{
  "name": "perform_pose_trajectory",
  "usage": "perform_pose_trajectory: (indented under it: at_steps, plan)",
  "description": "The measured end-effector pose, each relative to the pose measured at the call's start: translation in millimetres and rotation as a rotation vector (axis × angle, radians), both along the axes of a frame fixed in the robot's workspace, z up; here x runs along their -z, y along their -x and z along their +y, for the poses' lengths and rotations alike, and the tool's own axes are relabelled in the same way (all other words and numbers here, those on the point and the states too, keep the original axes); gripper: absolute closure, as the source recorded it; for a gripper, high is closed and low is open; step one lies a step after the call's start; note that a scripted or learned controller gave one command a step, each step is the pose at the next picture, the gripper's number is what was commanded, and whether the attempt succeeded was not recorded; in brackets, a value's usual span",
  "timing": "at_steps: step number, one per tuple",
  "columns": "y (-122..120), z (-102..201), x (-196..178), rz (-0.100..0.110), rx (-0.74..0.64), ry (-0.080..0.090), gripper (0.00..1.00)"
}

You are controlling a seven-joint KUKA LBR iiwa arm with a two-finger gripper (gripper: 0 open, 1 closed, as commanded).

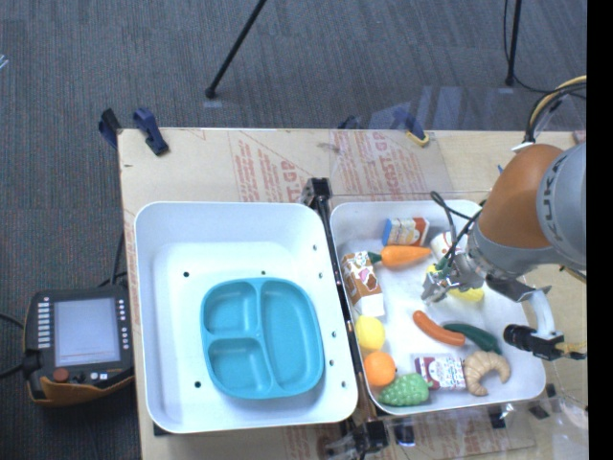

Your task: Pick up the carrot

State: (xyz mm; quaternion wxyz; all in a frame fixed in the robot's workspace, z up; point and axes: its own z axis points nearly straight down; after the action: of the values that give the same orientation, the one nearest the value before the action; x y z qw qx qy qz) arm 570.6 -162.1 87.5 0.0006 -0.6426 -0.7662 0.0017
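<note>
Your gripper [439,283] sits just right of the orange tapered plastic carrot [405,255]; can't tell jaw state. Risk: closing on the yellow toy [468,293] right beside the jaws instead.

1. Even, moderately bright overhead light; no hard shadows.
2. Glossy shallow white left bin [153,257] shows mild glare on its rim.
3. Dark grey carpeted floor [96,56] reads dim.
4. Overall soft, slightly grainy; small items lack crisp edges.
</note>
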Motion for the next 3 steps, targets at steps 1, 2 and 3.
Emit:
perform_pose_trajectory:
  at_steps: [1, 2, 3]
  plan:
    - [-65, 11, -169, -0.013, 0.249, 0.000, 1.00]
    - [-63, 12, -163, -0.002, 0.249, -0.001, 0.00]
    - [-60, 22, -10, 0.012, 0.121, -0.005, 0.00]
